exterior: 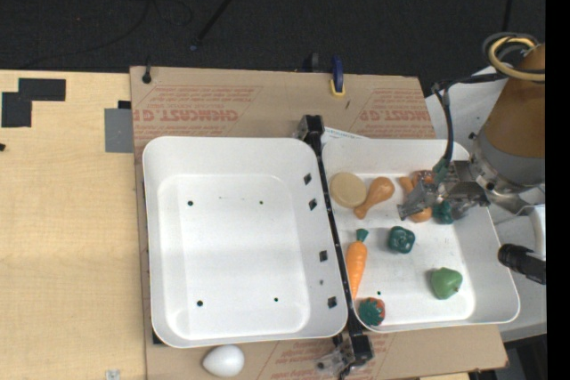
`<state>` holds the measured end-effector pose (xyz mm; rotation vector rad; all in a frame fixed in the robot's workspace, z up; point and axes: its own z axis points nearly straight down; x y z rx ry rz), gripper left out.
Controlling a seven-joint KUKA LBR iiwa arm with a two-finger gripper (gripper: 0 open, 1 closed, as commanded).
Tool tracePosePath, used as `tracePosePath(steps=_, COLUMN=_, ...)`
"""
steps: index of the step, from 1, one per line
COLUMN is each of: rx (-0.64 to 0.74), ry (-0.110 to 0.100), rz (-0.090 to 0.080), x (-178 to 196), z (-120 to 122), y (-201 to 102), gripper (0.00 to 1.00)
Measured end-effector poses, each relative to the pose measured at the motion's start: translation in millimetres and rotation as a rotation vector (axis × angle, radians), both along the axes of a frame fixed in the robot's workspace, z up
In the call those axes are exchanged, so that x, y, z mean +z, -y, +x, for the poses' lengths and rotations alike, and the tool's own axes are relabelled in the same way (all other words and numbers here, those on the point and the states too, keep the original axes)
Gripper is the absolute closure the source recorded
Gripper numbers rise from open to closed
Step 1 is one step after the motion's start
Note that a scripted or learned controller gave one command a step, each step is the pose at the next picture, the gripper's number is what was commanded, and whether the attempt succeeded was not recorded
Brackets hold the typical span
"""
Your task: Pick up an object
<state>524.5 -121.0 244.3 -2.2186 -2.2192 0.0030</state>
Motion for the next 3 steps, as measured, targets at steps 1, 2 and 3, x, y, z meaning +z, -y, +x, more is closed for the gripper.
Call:
tracePosePath(steps=1, rx=0.000, ry=-0.002, rz=0.002, x=-141.1, z=-24.3, y=-28.6, gripper=0.00)
tracePosePath(steps=2, rx=-0.009, ry=-0.003, rz=0.001, x=-131.5, z=-24.3, y=-25.8, gripper=1.00)
tracePosePath(steps=3, rx=0.002, ry=0.004, rz=-0.001, x=-154.0, z=37.4, y=-34.5, gripper=1.00)
